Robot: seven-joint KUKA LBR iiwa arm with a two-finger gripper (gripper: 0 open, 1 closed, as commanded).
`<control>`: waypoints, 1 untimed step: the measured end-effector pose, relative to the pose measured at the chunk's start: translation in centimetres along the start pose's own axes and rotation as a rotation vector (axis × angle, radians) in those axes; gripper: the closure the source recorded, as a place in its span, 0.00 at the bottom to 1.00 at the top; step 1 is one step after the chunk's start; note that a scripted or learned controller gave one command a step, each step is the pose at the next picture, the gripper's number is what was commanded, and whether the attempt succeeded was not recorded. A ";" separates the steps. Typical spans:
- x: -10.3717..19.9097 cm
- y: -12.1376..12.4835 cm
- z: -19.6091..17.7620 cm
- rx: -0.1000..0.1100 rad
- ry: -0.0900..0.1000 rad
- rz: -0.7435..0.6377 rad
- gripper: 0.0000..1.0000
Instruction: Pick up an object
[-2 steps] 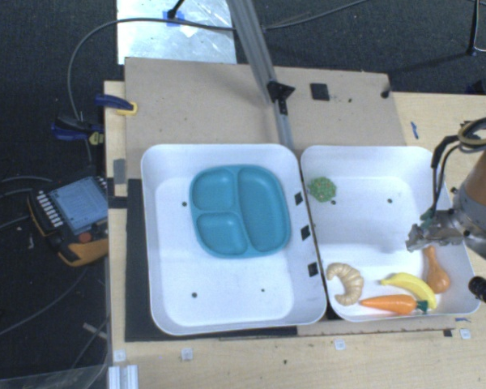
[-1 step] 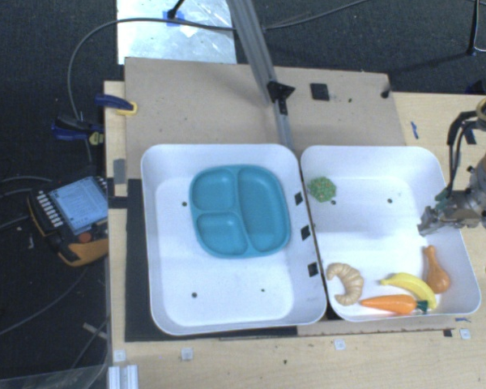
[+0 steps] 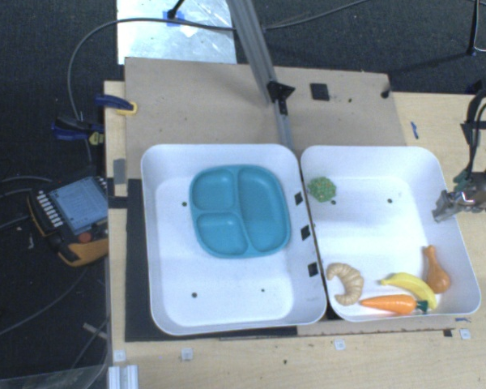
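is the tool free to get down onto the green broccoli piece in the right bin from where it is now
Probably yes. The broccoli piece sits alone near the right bin's upper left corner, with bare floor around it. The tool sits at the bin's right rim, and nothing lies between them.

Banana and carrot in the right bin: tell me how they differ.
The banana is yellow and curved; the carrot is orange, straighter, with a green end. The banana lies farther from the bin's near wall; the carrot lies along it, just in front of the banana. Both lie flat in the right bin, near its front right corner.
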State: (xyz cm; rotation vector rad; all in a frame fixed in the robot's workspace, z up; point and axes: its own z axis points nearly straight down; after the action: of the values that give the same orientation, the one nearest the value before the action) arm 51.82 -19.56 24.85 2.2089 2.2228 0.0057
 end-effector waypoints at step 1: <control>4.8 1.9 -0.7 0.004 0.004 -0.004 1.00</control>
State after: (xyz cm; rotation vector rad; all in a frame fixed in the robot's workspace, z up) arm 53.68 -14.73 25.57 2.2078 2.2316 0.0059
